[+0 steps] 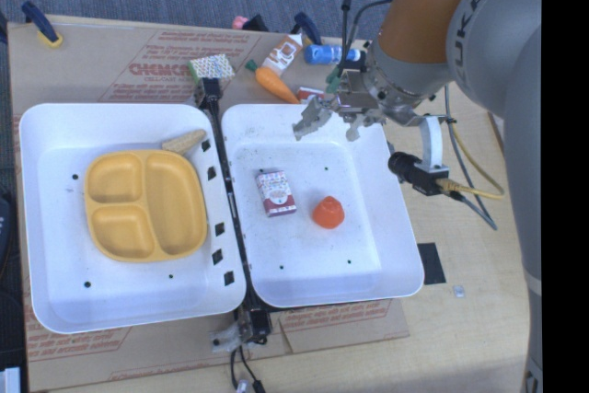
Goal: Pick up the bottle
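A small white bottle (282, 53) with an orange label lies on the cardboard behind the right bin (391, 225), outside both bins. My gripper (329, 126) hangs over the back edge of the right bin, in front of and to the right of the bottle. Its two fingers are spread open with nothing between them. Inside the right bin lie a small red and white carton (276, 192) and an orange-red rounded piece (329, 213), both in front of the gripper.
The left bin (46, 198) holds a yellow divided plate (144, 202) and a tan piece (184, 141) at its back edge. Behind the bins lie an orange carrot (274, 85), a blue item (322, 55) and a checkered packet (212, 66).
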You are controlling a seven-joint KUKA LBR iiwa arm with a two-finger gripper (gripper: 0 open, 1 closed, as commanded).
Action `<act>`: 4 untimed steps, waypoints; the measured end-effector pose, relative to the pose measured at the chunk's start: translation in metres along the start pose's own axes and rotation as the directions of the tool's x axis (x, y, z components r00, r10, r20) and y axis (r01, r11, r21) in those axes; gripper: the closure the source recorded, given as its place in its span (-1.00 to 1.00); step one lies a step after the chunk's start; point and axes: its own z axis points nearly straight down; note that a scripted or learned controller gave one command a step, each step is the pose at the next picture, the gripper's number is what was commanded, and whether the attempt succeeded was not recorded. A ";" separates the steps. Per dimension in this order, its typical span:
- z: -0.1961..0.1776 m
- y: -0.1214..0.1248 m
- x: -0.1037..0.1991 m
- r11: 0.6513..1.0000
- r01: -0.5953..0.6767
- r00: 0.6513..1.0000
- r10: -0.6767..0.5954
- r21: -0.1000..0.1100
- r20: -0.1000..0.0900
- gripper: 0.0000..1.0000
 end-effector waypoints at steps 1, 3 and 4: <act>0.138 0.031 0.011 0.988 -0.153 0.988 0.153 0.003 0.000 -1.00; 0.082 -0.063 0.060 0.968 -0.252 0.968 0.252 0.002 -0.001 1.00; 0.083 -0.114 0.080 0.864 -0.504 0.864 0.504 0.004 0.000 1.00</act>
